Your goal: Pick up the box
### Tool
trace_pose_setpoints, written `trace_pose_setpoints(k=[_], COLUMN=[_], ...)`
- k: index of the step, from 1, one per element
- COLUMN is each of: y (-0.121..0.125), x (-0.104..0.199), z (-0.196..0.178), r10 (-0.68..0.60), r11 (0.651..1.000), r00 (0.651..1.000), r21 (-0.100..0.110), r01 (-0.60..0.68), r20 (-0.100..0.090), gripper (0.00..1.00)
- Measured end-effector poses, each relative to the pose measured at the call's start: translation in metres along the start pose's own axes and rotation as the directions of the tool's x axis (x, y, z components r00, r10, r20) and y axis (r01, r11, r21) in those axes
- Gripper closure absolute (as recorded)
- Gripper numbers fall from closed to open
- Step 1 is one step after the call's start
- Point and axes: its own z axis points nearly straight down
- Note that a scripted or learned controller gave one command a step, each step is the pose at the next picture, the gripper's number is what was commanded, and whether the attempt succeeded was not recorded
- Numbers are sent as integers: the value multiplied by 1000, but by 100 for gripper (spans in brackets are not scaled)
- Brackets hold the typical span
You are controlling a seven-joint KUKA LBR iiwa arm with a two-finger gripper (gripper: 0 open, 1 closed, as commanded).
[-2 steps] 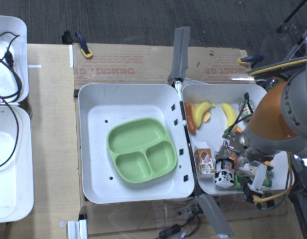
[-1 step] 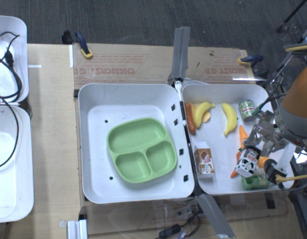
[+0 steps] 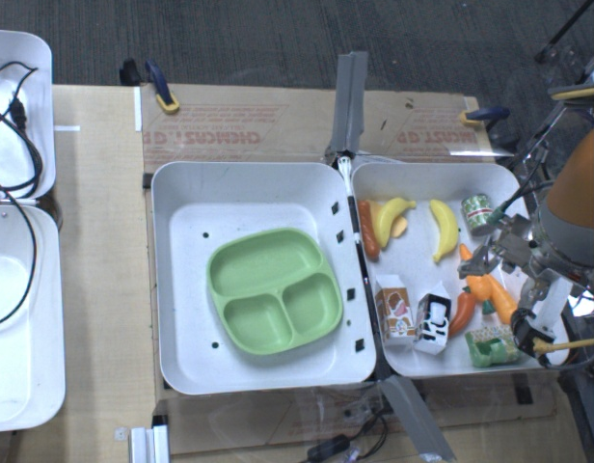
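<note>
Box (image 3: 394, 313) lay near front-left corner of right bin (image 3: 413, 174), small carton with picture face up, lying flat or slightly tilted. Judged light, stiff cardboard, faces smooth and maybe slick; crushable if squeezed hard. Best taken across the two long sides, end effector coming down from above. Black-and-white carton (image 3: 434, 322) sat just beside it on the right, apparently touching, so little room for a finger on that side. Bin wall close on the left, also tight. Orange pepper (image 3: 461, 313) just past the second carton. Green packet (image 3: 491, 346) at front-right of bin. Carrot (image 3: 497, 295) near the arm. Two bananas (image 3: 392, 215) (image 3: 444, 229) further back, well apart from box. Orange-red vegetable (image 3: 369, 231) along left wall behind box. Can (image 3: 476, 210) at back right. End effector (image 3: 492, 256) hung over right part of bin near carrot, well apart from box, nothing seen between fingers; open or shut could not be told. Left bin (image 3: 181, 186) held green divided tray (image 3: 275, 290). Tabletop (image 3: 94, 220) beneath both bins.
</note>
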Motion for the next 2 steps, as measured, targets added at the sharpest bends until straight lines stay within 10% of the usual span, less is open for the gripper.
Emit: trace_pose_setpoints(k=[1, 2], y=[124, 138], x=[82, 120], z=[111, -53], r10=[-75, -70], r11=[997, 998], r00=[997, 998], r21=[-1, -3], r01=[75, 70], r20=[0, -1], gripper=[0, 0])
